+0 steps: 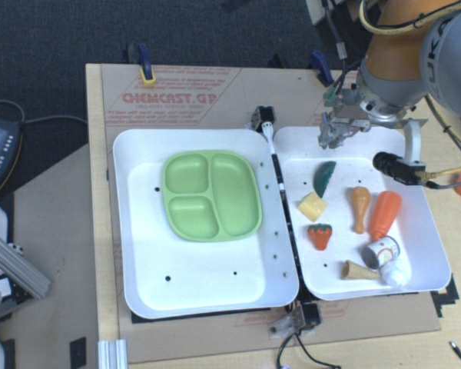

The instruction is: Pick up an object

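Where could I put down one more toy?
Left bin: bare floor all round the green plate, widest in front of it. Right bin: crowded with the cheese, strawberry, drumstick, carrot and cone; a small gap lies near its front-left corner.

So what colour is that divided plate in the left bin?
Light green, the divided plate, seen clearly in the camera view from above.

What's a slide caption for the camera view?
Tool hovers over right bin above dark green toy; green divided plate sits in left bin.
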